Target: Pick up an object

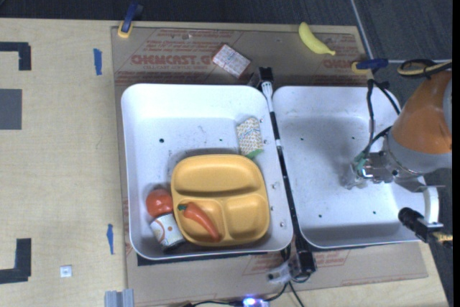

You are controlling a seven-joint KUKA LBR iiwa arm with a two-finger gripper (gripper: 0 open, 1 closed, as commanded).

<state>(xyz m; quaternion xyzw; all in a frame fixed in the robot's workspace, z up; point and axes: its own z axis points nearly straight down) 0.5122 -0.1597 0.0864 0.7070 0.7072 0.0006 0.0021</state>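
over the right bin [316, 111], near its right wall, the arm [424, 127] hangs with its gripper [357, 174] low above the white floor. the things worth picking all lie in the left bin [144, 111]: a yellow tray [223, 176] with a carrot [200, 221] in one of its compartments, a tomato [159, 203] and a small jar [166, 230] tucked against the tray's left side, and a pale packet [249, 135] just behind the tray, near the wall between the bins. a banana [315, 39] and a small card [230, 60] rest on the cardboard behind both bins.

what could go wrong: the gripper sits well apart from every object, so a close here would most likely catch nothing but air or scrape the bin floor. to reach anything it has to cross the dividing wall, and a low crossing could knock that rim or the black clip on it. the tray looks wide, smooth and shallow, so it would probably slip from a two-finger pinch; the tomato and jar are crowded between tray and bin wall, leaving little room for fingers to drop beside them. the packet stands freer and seems the easier target.

as for the pincer, it is small and blurred against the white floor, and i cannot tell how far it is spread. nothing is seen between its tips, and whether they touch the floor is unclear.
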